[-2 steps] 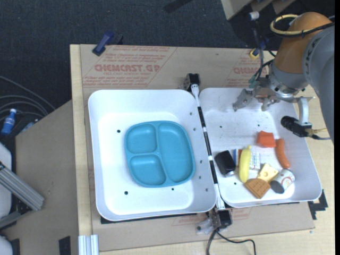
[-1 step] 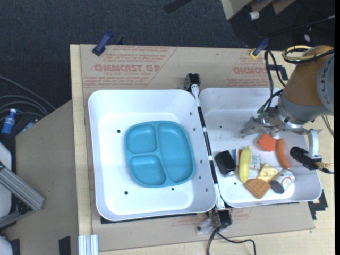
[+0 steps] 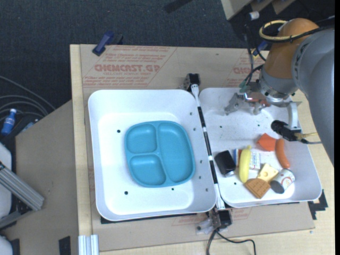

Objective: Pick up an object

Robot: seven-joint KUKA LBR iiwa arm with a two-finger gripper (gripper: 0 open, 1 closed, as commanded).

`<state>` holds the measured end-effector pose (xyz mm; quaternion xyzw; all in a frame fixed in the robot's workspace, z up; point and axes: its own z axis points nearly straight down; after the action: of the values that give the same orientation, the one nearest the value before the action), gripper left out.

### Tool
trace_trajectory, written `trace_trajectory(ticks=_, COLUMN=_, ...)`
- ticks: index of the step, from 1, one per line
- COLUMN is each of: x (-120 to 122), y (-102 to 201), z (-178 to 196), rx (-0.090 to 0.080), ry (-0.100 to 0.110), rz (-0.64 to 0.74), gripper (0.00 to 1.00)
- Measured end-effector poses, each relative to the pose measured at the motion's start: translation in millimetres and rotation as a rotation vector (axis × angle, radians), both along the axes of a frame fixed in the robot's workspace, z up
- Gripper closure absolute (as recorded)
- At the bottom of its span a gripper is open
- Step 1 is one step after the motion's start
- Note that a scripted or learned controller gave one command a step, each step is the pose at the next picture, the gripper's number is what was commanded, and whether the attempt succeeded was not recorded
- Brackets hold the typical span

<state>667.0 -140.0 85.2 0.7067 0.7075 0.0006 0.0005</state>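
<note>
Looking down on the counter (image 3: pixel 159 62), one sees two shallow white plastic bins standing side by side, their inner rims touching.

The left white bin (image 3: pixel 106 169) holds one thing: a blue plastic plate with three compartments (image 3: pixel 159 153). It lies flat near the middle of the bin, and nothing is in its compartments.

The right white bin (image 3: pixel 228 132) holds all the small things that can be picked, gathered toward its 5 o'clock part.
- A black rectangular block (image 3: pixel 225 161) lies nearest to the shared rim.
- A yellow plastic banana (image 3: pixel 244 164) is just beside the block, at its 3 o'clock side.
- A white packet with coloured print (image 3: pixel 257 158) lies at 3 o'clock from the banana and touches it.
- An orange wedge-shaped piece (image 3: pixel 267 141) sits at 1 o'clock from the packet.
- An orange-red sausage-shaped piece (image 3: pixel 280 152) lies just beside the orange wedge, toward the outer wall.
- A pale yellow cheese wedge (image 3: pixel 268 172) rests below the packet.
- A brown square waffle-like cracker (image 3: pixel 257 187) lies at 7 o'clock from the cheese, close to the near wall.
- A small white round can (image 3: pixel 283 180) lies on its side at 3 o'clock from the cheese.

The end effector (image 3: pixel 247 102) hangs over the 12 o'clock part of the right bin, well apart from this group. I cannot tell whether it is apart or together. Nothing is seen held in it.
</note>
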Motion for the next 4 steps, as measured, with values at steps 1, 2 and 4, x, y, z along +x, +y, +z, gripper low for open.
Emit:
trace_trajectory(ticks=1, x=0.6, y=-0.1, z=10.4, rx=-0.002, ry=-0.002, rz=0.001, gripper=1.00)
trace_trajectory(ticks=2, x=0.5, y=-0.1, z=10.2, rx=-0.002, ry=-0.002, rz=0.001, gripper=0.00)
trace_trajectory(ticks=4, x=1.1, y=0.2, z=20.6, rx=-0.003, ry=-0.004, rz=0.002, gripper=0.00)
